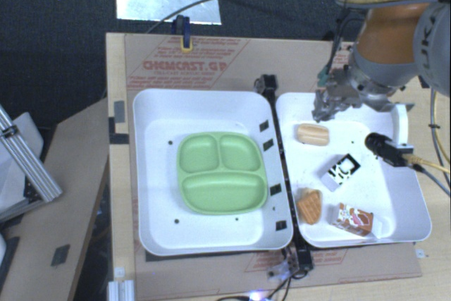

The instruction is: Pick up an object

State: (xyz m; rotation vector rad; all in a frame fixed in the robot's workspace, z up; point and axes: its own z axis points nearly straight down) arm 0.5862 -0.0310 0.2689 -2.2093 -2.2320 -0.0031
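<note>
Right bin [396, 188], near edge: wrapped snack packet [354, 219], red-brown print under a shiny wrapper. Just left of it, orange-brown pastry [309, 206] close to the wall between the bins. Further in, mid-bin: small white box [341, 171] with black marks, turned at an angle. Left bin [155, 151]: green three-section plate [222, 173], flat, roughly centred. Far part of right bin: bread roll [312, 134] — pale tan, oblong, smooth, lying flat on the bin floor, apart from the other items. Gripper [325, 109] pointing down at the roll's far edge; touching or just above, can't make out. Spread or closed — can't make that out either.
</note>
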